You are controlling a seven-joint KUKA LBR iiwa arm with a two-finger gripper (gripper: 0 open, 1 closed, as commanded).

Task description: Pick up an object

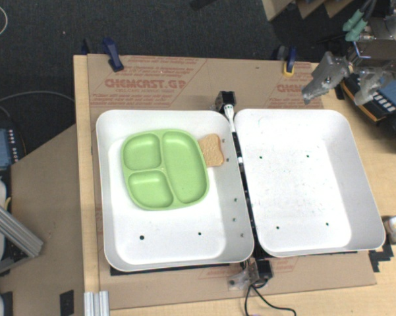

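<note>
Lying in the left bin [118, 242], toward its upper middle, the green divided plate [165, 168] looks light, stiff and smooth, probably slick plastic. Its thin raised rim, or a ridge between compartments, seems the likeliest place for a two-finger pinch. Touching the plate's edge at about 2 o'clock is a small tan cracker-like piece [212, 150], flat, light and probably brittle, so hard to take from above. The gripper [324, 79] hangs past the right bin [356, 176], beyond its rim at 12 o'clock, well apart from both things; whether it is released or clenched I cannot tell. Open floor lies at the plate's 6 o'clock; the bin wall crowds it at 9 o'clock.
</note>
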